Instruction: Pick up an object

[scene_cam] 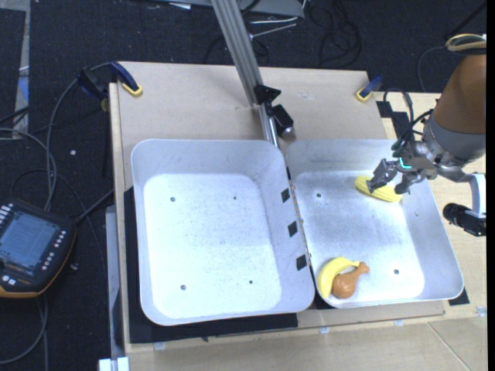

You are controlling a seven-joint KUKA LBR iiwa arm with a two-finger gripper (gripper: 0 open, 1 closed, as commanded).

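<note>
— Across the wooden bench point(201, 107), what, going from biggest down?

— Two shallow white bins side by side. Left bin point(147, 168), speckled grey on the floor, with small dark dots near the corners. Right bin point(433, 246), touching the left one along a shared edge marked by little black tabs.

— And reaching in from the right?

— Grey arm point(464, 99) with an orange band above the wrist, bent down over the far right part of the right bin. Slanted metal rail point(240, 37) running from the top of the frame down to the seam between the bins.

— Off the bench?

— Handheld control pendant point(27, 242) with a lit screen on the dark floor at left, cables trailing around it. Yellow clamps point(131, 89) at the back corners of the bench.

— Gripper state?

— Gripper point(392, 178) low over the far side of the right bin, right at a small yellow object point(377, 189). Fingers spread somewhat, one on either side of the object's upper end, apparently touching it. Cannot tell whether closed firmly on it; object resting on the bin floor, not lifted.

— Other things in that bin?

— Near the front rim, close to the seam: a yellow banana point(334, 269) curled against an orange-brown drumstick-shaped toy point(346, 281), the two touching. Well apart from the gripper.
</note>
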